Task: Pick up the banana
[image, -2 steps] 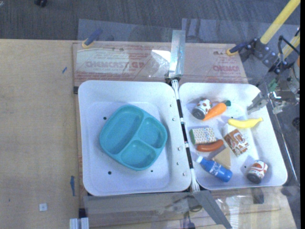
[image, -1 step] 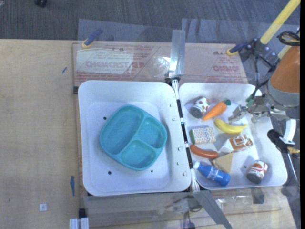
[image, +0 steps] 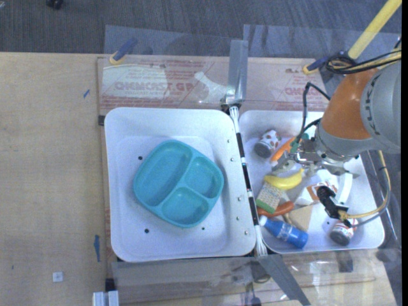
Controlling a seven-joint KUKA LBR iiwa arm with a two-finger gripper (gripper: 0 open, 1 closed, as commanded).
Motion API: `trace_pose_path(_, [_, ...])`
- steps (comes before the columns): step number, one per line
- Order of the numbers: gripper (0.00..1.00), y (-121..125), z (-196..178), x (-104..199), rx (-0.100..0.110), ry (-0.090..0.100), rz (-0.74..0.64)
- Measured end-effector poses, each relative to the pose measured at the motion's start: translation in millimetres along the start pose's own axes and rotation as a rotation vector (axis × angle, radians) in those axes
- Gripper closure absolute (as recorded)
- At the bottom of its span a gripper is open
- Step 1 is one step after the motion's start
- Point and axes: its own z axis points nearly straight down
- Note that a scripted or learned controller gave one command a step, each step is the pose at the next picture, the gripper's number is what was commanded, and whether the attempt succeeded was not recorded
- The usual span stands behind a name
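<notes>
Camera view: tool [image: 294, 164] poised just above banana [image: 284, 181].

The banana [image: 284, 181] is short, yellow and curved, lying flat in the right bin [image: 373, 234], right of the frame's centre. Its ends turn upward in the picture, and other small items crowd closely around it.

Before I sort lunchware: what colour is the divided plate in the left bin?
Turquoise blue plate, clearest in the camera view.
</notes>
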Motion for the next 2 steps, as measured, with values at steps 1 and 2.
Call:
trace_pose_path(1, [1.0,1.5,-8.3,-1.1,-0.002,-0.001,0.001])
trace_pose_path(2, [1.0,41.5,-93.6,74.8,0.011,-0.003,-0.079])
